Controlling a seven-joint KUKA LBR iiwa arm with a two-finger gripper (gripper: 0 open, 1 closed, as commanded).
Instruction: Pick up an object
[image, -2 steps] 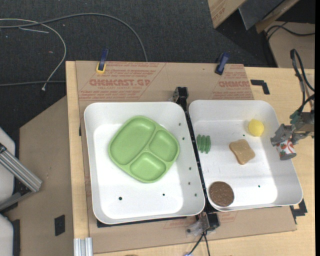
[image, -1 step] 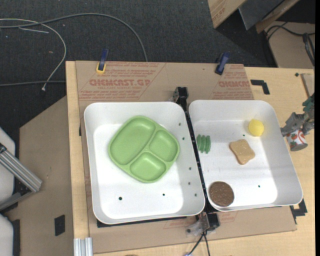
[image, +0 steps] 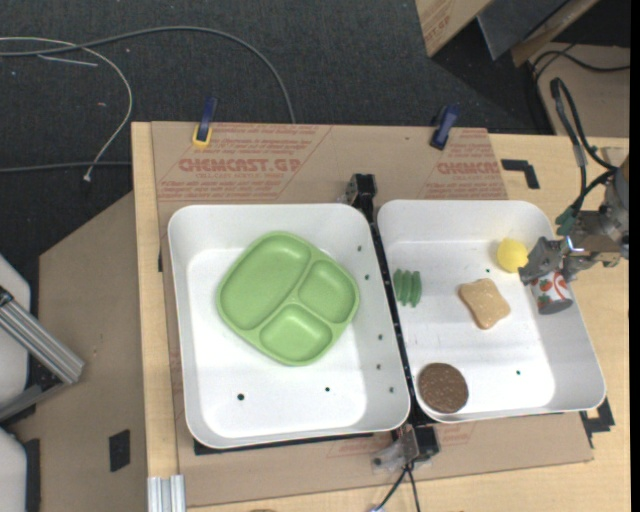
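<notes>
Pick not yet done: grey two-finger gripper (image: 553, 285) at right edge, finger state indiscernible; yellow round ball (image: 511, 254), tan bread-shaped piece (image: 484, 303), brown disc (image: 442, 386) lying in right white bin (image: 570, 385).

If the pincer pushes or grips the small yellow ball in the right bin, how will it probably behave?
The yellow ball looks round and smooth, so it would likely roll away from a sideways push. It lies close to the right bin's far corner, so the wall may stop it. It seems small and probably light; the pincer beside it might squeeze it out unless centred.
</notes>
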